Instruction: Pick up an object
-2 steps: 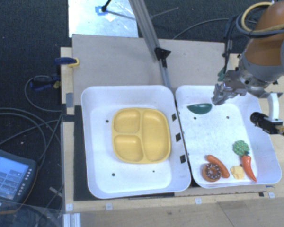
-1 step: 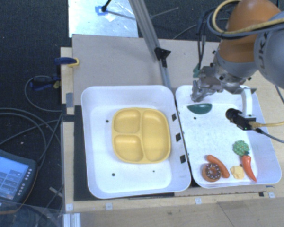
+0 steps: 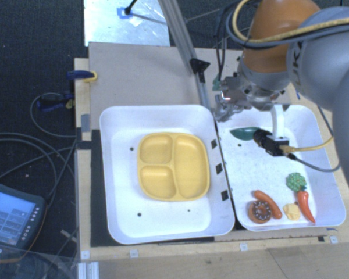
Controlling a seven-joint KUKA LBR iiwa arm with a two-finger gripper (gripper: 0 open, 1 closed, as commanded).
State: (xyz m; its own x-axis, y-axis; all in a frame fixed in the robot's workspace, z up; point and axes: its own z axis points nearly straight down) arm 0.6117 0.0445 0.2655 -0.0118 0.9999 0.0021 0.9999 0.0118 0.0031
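A pale brown bench top stands on dark carpet, with a grey control pendant with a blue screen at the lower left of the frame; two shallow white bins sit side by side on the bench. The left white bin holds a yellow plastic plate with three compartments, lying flat near its middle. The right white bin holds the small toys: a teal leaf-shaped piece near its upper left corner; a red-brown sausage touching a chocolate doughnut at the lower middle; a green broccoli floret, an orange carrot and a small pale yellow chunk towards the lower right. The metal gripper hangs over the upper end of the seam between the bins, just above and left of the teal piece; I cannot tell whether it is open or closed, and nothing is seen held in it.
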